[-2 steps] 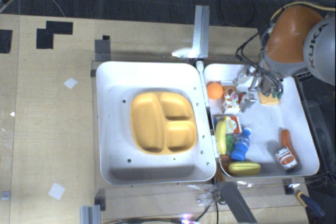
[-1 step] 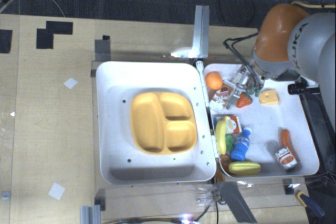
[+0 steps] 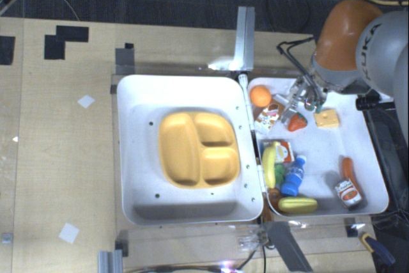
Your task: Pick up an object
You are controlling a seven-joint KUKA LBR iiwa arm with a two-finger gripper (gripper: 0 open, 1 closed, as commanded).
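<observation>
The gripper [image 3: 295, 107] hangs low in the right bin [image 3: 374, 156], just above one red strawberry [image 3: 297, 123]; its state cannot be told. Beside it: one round orange [image 3: 260, 96], one cheese wedge [image 3: 326, 118], two bananas [image 3: 269, 165], one blue bottle [image 3: 293, 177]. The left bin [image 3: 131, 137] holds one yellow divided tray [image 3: 197, 149].

A yellow three-compartment tray [image 3: 197, 149] lies in the left white bin [image 3: 137, 99], which sits on the pale wooden worktop [image 3: 57, 156] marked with black tape patches [image 3: 66, 40].

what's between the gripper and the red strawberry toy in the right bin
Nothing visible. The gripper hangs right over the strawberry in the right bin. An orange and a small packet lie to its left and a cheese wedge to its right, all beside the path.
</observation>
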